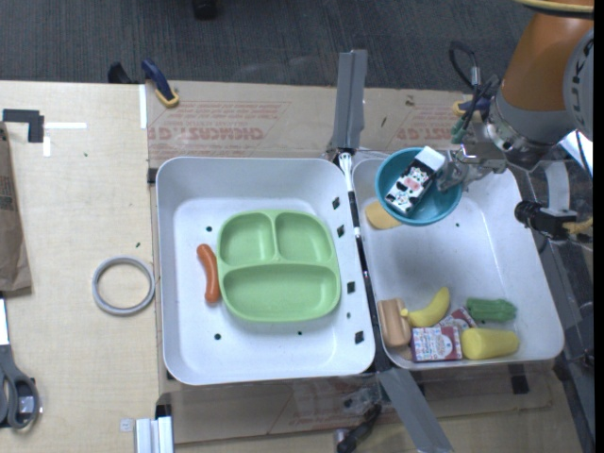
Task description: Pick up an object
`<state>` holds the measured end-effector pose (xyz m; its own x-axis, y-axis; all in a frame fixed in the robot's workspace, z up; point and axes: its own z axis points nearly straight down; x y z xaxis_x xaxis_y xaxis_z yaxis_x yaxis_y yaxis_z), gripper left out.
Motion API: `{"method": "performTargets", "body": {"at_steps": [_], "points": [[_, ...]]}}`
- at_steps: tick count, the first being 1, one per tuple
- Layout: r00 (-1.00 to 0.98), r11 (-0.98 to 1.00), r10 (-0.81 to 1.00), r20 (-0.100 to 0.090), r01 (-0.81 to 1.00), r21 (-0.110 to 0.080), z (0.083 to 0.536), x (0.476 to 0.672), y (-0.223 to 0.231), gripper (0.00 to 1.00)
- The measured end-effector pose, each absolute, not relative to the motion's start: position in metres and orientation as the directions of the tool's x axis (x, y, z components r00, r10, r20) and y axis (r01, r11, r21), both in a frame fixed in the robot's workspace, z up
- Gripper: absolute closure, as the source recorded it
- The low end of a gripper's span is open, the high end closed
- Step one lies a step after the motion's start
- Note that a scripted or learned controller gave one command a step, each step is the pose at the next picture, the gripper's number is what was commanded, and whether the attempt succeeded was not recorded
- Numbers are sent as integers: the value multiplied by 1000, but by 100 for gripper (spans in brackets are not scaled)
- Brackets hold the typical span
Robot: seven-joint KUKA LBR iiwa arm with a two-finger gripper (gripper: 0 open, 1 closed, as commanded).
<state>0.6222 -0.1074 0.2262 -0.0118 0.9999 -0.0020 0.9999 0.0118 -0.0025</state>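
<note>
In the camera view, the claw [460, 170] grips the right rim of a blue bowl [415, 192], which tilts above the far end of the right bin [533, 281] with a black-and-white cow-print carton [413, 183] inside it (a yellow piece [379, 217] lies just beside and below the bowl). A banana [427, 307], a green item [491, 310], a yellow block [489, 343] and a red-and-white box [436, 343] crowd that bin's near end, while the left bin [179, 281] holds a green divided plate [279, 265] and an orange carrot [209, 273].

A robotics lab: grey arm [552, 55], two white bins [179, 253], cardboard-covered bench [236, 125].
</note>
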Motion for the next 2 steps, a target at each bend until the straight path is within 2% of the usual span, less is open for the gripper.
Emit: {"method": "performTargets", "body": {"at_steps": [1, 2], "points": [[-114, 114, 994, 0, 994, -5, 206, 577, -114, 100], [-332, 332, 943, -1, 943, -3, 253, 606, -70, 100]]}}
